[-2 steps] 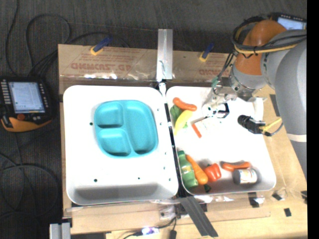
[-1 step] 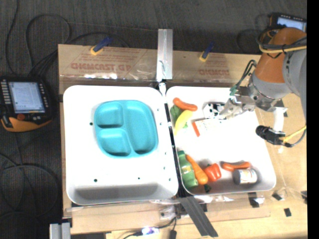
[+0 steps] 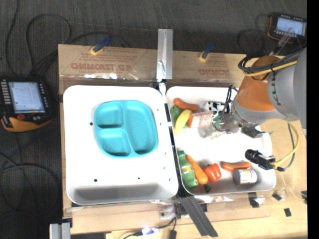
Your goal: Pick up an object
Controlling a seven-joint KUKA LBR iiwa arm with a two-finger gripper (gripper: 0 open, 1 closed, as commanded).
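My gripper point(image 3: 223, 124) hangs low over the upper middle of the right bin point(image 3: 264, 148), under the orange band of the arm. A clear plastic cup point(image 3: 203, 123) lies on its side just left of it, touching or nearly touching the gripper's tip. A black-and-white spotted object point(image 3: 215, 106) sits just behind. Further left lie a yellow banana point(image 3: 182, 118), a green vegetable point(image 3: 174, 114) and an orange piece point(image 3: 184, 104). Along the front of the bin lie a green item point(image 3: 185, 167), a carrot point(image 3: 198, 171), a red pepper point(image 3: 213, 172), an orange chili point(image 3: 233, 166) and a small can point(image 3: 246, 176).
The left bin point(image 3: 79, 173) holds a blue divided plate point(image 3: 126, 127). A black cable plug point(image 3: 258, 158) hangs over the right bin's right side. A metal bar point(image 3: 165, 54) stands behind the wall between the bins. Cardboard backs both bins.
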